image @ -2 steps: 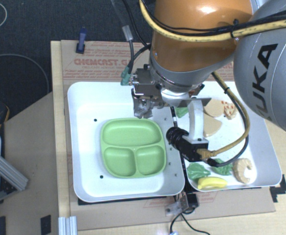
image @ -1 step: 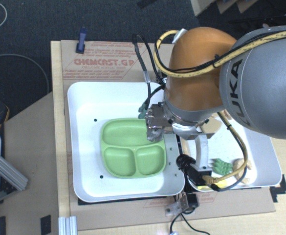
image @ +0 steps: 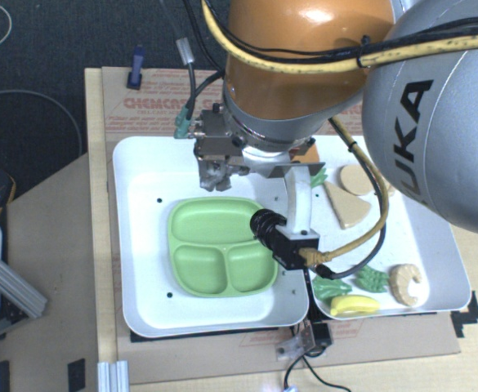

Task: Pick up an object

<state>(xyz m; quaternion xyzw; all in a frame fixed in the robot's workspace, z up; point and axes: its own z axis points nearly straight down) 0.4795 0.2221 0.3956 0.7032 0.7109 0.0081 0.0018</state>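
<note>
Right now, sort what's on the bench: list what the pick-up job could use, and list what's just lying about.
For the job:
pincer
green tray
tan slice
yellow piece
green leaf
bitten biscuit
left bin
right bin

Lying about:
blue clip
cardboard sheet
metal rail

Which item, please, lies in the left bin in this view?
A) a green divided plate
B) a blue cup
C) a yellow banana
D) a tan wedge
A: the green divided plate rests on the floor of the left bin, while the small pieces lie in the right bin.
</note>
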